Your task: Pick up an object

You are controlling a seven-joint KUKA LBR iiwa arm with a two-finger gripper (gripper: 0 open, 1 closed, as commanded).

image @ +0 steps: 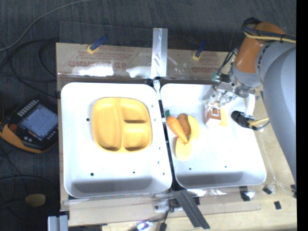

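Observation:
In the right bin point(240, 172) lies a cluster of toy food: an orange carrot point(174, 127), a brown carrot-like piece point(184, 124) and yellow pieces point(183, 148) under them. A small brown and white object point(213, 113) with a yellow bit beside it sits near the bin's far right. My gripper point(219, 99) hangs directly over that small object, very close to its top. Whether it touches the object cannot be made out from this angle. The grey arm with its orange band point(248, 54) comes in from the upper right.
The left bin point(77, 177) bears a yellow compartment tray point(120, 124). A metal divider point(163, 143) runs between the bins. A black cable end point(240, 118) hangs off the wrist over the right bin's edge. A handheld pendant point(31, 124) lies on the floor at left.

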